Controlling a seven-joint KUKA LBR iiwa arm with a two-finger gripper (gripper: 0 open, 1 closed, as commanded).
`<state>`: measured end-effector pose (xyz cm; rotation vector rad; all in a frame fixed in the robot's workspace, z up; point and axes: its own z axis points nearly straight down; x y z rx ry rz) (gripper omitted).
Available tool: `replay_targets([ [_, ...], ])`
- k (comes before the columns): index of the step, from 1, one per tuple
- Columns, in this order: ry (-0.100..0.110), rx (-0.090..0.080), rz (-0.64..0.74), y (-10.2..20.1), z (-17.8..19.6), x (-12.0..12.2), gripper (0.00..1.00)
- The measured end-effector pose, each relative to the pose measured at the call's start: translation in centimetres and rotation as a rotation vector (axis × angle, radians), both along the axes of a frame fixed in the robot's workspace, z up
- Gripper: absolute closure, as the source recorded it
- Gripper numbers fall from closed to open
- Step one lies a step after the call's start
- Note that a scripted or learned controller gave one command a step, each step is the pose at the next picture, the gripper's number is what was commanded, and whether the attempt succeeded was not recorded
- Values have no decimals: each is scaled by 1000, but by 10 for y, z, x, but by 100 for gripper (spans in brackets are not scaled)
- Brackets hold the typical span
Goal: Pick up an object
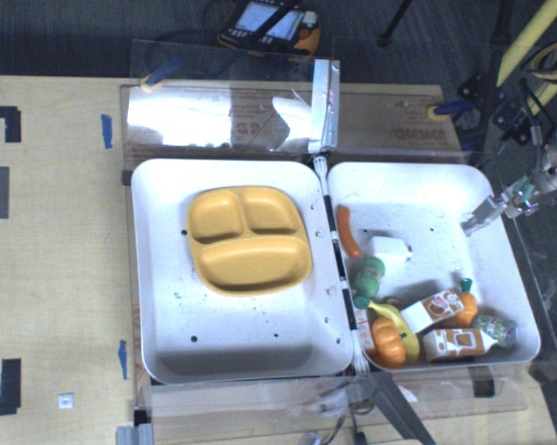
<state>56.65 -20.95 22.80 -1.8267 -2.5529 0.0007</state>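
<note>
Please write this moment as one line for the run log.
gripper: over right bin far-right rim, holding nothing | items: clustered near corner | yellow tray: left bin

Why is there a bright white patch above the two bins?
In the camera view, overhead light glares off a clear plastic sheet behind the left bin, washing out detail there; the yellow tray and right bin stay evenly lit.

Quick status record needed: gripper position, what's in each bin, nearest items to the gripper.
gripper: over right bin's upper right edge, nothing seen between fingers
left bin: yellow divided plate, upside down
right bin: carrot, green bottle, juice cartons, orange toy fruit, all along the left wall and near edge
nearest item: small white block
</note>
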Motion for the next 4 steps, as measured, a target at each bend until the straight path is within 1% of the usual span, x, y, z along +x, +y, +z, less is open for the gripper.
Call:
replay_targets([
  [1,-10,-4,217,-13,-107,-32,0],
  [2,-7,-3,255,17,-76,-27,0],
  [3,-7,-3,214,13,-75,-16,0],
  [4,-8,-3,251,2,-142,-38,0],
])
